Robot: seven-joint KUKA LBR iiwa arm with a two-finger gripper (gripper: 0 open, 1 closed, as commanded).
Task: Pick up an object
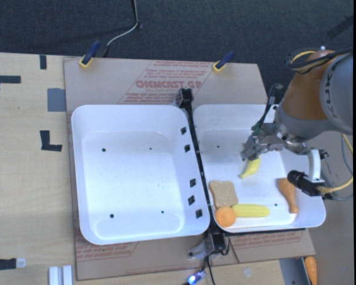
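The left bin (130, 171) holds nothing; every item sits in the right bin (225, 123): bread slice (223, 192), orange (225, 217), corn cob (251, 210), small banana (250, 168), carrot (288, 195). The gripper (253, 151) is low at mid-right, touching the banana's upper end; whether it grips is unclear. Judging by this, nothing is lifted yet. The arm (311, 100) reaches in from the right, wrist bent down.

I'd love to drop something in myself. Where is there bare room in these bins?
The left bin has bare floor from wall to wall. In the right bin, the far part beside the divider is free. Its near end is crowded: bread slice, orange, corn cob, carrot, with the gripper over a yellow piece.
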